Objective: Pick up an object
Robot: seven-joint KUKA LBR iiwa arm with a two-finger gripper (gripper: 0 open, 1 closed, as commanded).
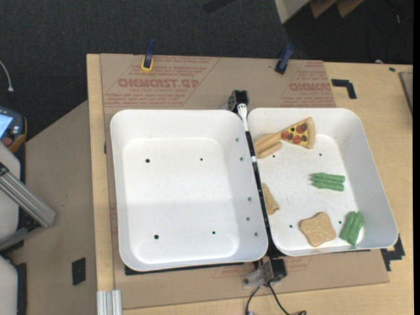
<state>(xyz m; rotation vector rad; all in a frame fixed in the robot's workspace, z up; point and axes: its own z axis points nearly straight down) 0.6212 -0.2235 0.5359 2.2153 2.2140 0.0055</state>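
A brown cardboard sheet (216, 77) printed with red lettering covers the bench, pinned at its far edge by two blue clamps (149, 54). On it sit the two white bins, touching along their inner rims. The left bin (177, 189) has a bare floor marked by a few dark dots. The right bin (292, 176) holds all the toy food pieces. At its far end a tan bread roll (267, 145) lies slantwise, its end touching a pizza slice (298, 134), a yellow wedge with red rounds and a pale crust. Near the front edge lies a toast slice (317, 230), light brown with a darker rim, flat on the floor. Just beside it on the right, a green pod (352, 228) leans against the bin's sloping wall. A bundle of green beans (327, 181) lies crosswise in the middle of the bin, apart from the others. A small tan scrap (269, 199) rests against the inner wall by the divide. How far the gripper is open, and whether it has hold of anything, cannot be told.
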